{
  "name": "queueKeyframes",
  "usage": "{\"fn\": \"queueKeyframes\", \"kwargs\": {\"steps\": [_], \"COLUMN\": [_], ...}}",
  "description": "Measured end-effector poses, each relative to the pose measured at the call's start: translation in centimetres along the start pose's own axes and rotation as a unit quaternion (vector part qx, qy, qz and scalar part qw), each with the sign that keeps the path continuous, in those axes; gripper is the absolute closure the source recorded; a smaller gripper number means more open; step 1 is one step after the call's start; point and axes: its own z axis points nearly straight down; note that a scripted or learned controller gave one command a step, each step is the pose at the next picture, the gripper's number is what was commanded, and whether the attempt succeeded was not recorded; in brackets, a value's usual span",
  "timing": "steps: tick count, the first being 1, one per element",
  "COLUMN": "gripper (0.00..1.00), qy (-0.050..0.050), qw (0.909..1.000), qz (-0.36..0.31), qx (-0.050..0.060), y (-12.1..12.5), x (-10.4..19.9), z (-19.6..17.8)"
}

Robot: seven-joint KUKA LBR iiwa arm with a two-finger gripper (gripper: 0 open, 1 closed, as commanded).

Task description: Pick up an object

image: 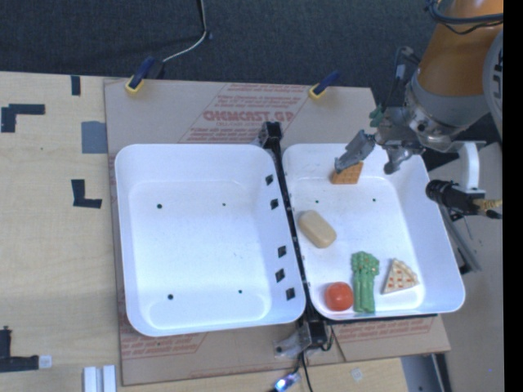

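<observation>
The jaws [374, 155] hang spread wide, gripping nothing. The orange cracker [347, 173] lies just beside the left finger, toward the bins' divider [282, 219], outside the gap. Judged from this, they must shift that way.

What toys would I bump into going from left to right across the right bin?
Tan oval bread roll → round red tomato → green asparagus bundle → triangular pizza slice. The orange cracker square is left out; it overlaps the tomato's span.

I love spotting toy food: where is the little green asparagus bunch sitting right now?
The green toy asparagus bunch lies in the right-hand white bin, near its front edge, between the red toy tomato and the triangular pizza slice.
</observation>
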Motion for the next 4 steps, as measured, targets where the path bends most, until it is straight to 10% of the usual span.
{"fn": "queueKeyframes", "kwargs": {"steps": [1,3,4], "gripper": [1.00,1.00,1.00], "qy": [0.000,0.001,0.000], "qw": [1.0000,1.0000,1.0000], "qz": [0.001,0.003,0.002], "qx": [0.001,0.008,0.002], "y": [0.0,-1.3,-0.9], "x": [-0.2,-2.6,-2.6], "z": [-1.0,20.1,18.4]}}
